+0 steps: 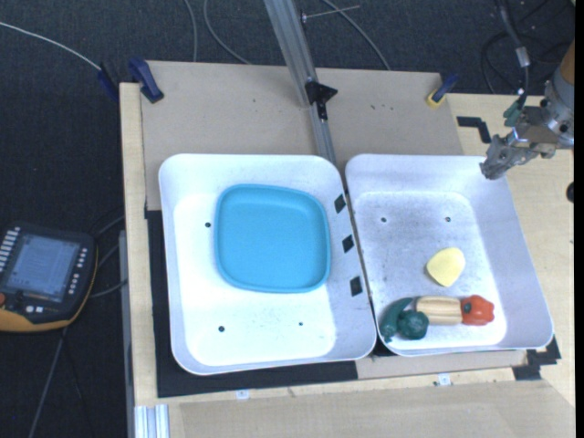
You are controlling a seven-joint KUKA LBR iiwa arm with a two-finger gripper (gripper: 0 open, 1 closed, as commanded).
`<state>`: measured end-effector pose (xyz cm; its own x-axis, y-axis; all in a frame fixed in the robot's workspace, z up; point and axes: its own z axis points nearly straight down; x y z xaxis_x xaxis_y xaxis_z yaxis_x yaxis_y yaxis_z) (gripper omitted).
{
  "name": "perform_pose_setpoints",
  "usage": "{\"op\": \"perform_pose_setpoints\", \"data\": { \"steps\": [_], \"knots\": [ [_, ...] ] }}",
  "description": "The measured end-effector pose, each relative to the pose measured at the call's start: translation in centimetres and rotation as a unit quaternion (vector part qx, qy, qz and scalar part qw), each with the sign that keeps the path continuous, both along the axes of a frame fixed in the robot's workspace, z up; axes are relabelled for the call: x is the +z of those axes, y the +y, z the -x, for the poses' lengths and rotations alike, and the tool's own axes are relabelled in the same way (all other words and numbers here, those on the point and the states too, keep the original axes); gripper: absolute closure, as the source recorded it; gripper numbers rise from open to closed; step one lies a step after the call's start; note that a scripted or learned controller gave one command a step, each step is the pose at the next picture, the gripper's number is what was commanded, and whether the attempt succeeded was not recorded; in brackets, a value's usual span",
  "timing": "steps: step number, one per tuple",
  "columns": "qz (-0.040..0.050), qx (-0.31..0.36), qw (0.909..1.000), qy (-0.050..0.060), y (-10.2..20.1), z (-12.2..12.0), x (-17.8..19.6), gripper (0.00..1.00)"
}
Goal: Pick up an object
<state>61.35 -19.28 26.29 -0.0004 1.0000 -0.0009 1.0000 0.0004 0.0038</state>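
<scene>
In the right bin (401, 185) lie a pale yellow rounded piece (445, 265), a tan wooden cylinder (440, 311) with a red end piece (478, 310), and a dark green lump (404, 322) near the front wall. My gripper (500, 161) hangs over the bin's far right corner, well above and behind these objects. Nothing shows between its fingers. A blue square plate (272, 237) rests in the left bin (187, 245).
A slanted metal pole (292, 35) rises from the back of the bench between the bins. Blue clamps (146, 78) and a yellow clamp (443, 88) hold the board's far edge. A handheld pendant (41, 276) lies on the floor at left. Cables run across the floor behind.
</scene>
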Motion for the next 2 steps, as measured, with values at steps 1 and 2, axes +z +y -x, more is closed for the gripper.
{"op": "perform_pose_setpoints", "data": {
  "steps": [1, 2],
  "knots": [
    [-0.0011, 0.002, 1.0000, 0.001, 6.2, 0.0, 0.0, 1.00],
    [-0.0009, 0.002, 1.0000, 0.002, 10.4, 0.0, -0.4, 1.00]
  ]
}}
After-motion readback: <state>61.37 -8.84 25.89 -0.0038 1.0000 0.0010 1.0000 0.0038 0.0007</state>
